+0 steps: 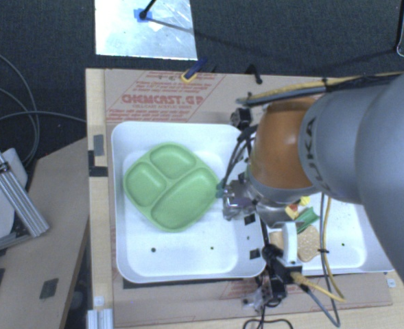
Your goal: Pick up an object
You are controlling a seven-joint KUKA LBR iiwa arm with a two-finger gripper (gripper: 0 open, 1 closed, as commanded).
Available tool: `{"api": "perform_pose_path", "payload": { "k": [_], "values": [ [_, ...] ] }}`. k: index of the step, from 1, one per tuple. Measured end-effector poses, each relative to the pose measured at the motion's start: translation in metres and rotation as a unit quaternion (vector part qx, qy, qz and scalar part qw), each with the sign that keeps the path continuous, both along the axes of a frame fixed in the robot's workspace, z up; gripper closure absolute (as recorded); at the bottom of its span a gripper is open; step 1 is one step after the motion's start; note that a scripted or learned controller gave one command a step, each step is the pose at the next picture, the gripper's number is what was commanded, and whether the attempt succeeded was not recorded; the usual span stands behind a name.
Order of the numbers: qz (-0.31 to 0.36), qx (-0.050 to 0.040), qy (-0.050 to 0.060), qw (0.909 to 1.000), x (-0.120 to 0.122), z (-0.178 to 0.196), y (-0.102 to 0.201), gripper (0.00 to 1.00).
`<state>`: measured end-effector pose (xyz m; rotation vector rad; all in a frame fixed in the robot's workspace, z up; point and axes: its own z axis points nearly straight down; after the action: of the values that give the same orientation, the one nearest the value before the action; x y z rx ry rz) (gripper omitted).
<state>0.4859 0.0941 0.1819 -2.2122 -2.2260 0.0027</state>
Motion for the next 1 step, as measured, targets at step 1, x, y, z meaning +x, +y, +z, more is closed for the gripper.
{"api": "perform_pose_path", "payload": {
  "k": [1],
  "values": [
    [-0.001,0.0007,-0.001,1.0000,0.0516,-0.0918,0.0194,1.00]
  ]
}}
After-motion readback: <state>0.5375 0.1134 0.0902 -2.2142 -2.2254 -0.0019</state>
